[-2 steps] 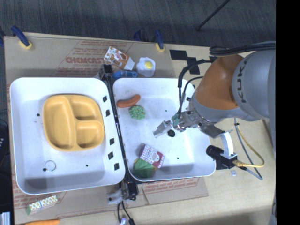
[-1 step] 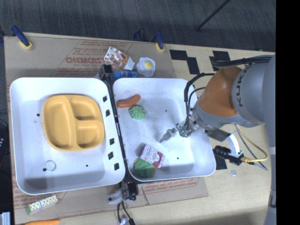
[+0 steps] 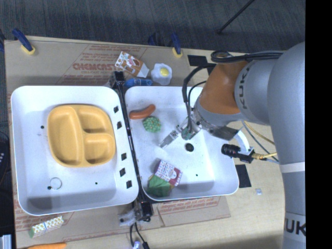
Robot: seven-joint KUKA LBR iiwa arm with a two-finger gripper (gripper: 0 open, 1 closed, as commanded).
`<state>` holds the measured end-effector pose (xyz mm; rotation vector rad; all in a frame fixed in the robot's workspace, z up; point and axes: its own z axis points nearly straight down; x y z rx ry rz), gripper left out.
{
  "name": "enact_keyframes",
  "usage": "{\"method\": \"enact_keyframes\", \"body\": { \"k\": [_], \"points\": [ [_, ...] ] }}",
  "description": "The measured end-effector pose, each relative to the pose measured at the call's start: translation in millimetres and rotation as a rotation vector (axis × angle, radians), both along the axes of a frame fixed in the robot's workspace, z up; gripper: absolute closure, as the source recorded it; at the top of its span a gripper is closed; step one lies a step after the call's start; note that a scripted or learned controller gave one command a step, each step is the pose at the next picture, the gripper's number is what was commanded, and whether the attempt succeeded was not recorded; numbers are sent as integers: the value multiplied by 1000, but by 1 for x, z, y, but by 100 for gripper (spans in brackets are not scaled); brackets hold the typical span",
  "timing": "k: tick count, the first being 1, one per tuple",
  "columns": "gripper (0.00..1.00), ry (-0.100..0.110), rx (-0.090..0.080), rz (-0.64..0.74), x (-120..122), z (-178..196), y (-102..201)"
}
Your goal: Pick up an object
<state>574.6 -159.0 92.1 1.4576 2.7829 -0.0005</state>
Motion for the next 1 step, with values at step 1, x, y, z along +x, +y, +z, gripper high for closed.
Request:
{"method": "enact_keyframes", "body": {
  "k": [1],
  "points": [
    [0,0,0,151,26,0,38]
  ]
}}
